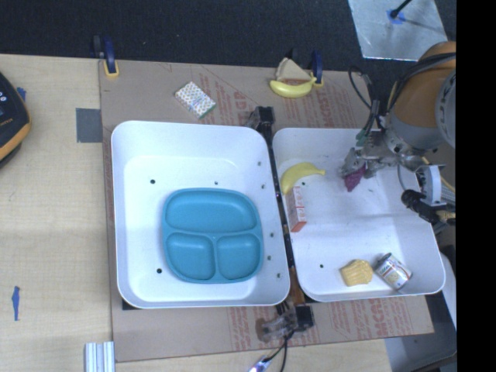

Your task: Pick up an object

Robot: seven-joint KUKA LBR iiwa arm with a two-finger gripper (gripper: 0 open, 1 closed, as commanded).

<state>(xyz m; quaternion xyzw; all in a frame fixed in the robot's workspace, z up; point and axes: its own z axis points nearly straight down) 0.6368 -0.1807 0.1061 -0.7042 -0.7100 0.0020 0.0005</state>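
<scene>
A small dark-purple soft-looking object (353, 179) is pinched between the fingers of the metal two-finger gripper (358, 170), above the smooth shallow white right bin (418, 242).

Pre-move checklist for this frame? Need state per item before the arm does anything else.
1. Gripper over the right bin: ok, at its upper part.
2. Something at the jaws: ok, a purple object sits right below them.
3. Purple object actually clamped: cannot tell, contact is not readable from this angle.
4. Neighbours apart from the gripper: ok, banana and red-and-white packet lie toward the bin's left wall.
5. Yellow piece and small can away from the gripper: ok, at the bin's near edge.
6. Blue divided tray in the left bin: ok, away from the arm.
</scene>
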